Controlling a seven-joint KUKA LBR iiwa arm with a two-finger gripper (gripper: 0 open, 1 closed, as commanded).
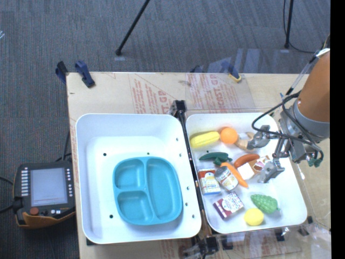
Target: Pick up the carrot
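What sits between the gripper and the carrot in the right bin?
In the camera view, a white block with a red piece lies between the gripper and the carrot, touching the carrot's right side.

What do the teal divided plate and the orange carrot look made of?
Teal divided plate: likely moulded plastic, with a uniform colour, soft sheen and rounded compartment walls. Orange carrot: probably plastic toy food, with a flat, even orange and smooth surface, though it is too small to be sure.

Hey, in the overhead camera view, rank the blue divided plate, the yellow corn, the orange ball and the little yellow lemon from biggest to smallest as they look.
1. Blue divided plate, by far the largest.
2. Yellow corn.
3. Orange ball and yellow lemon: they look about alike, so I won't rank them.
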